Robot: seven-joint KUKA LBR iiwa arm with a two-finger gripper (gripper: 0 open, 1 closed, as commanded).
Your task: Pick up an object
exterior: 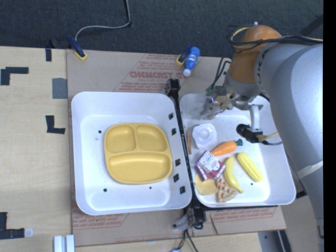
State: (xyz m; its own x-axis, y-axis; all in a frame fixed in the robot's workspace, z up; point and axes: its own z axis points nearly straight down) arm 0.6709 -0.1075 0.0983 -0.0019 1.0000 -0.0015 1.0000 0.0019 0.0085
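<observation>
The grey arm with its orange band (251, 46) reaches in from the right, and its two-finger gripper (212, 107) hangs over the far end of the right-hand shallow white bin (275, 190). Whether it is spread or closed cannot be told from this angle, and nothing can be seen caught in it.

The pickable things lie nearer the camera than the gripper, in the same bin. Closest to it is a small white plastic cup (203, 135), just below it. Beyond that come an orange toy carrot with a green top (226, 148), a red and white crumpled packet (208, 163), a yellow toy corn cob (249, 166), a yellow toy banana (232, 174), a flat pale yellow cheese-like slice (205, 186) and a tan waffle-patterned piece (224, 191), clustered together and touching in places.

The left-hand white bin (84, 156) holds a yellow plastic tray with three compartments (138, 153).
</observation>
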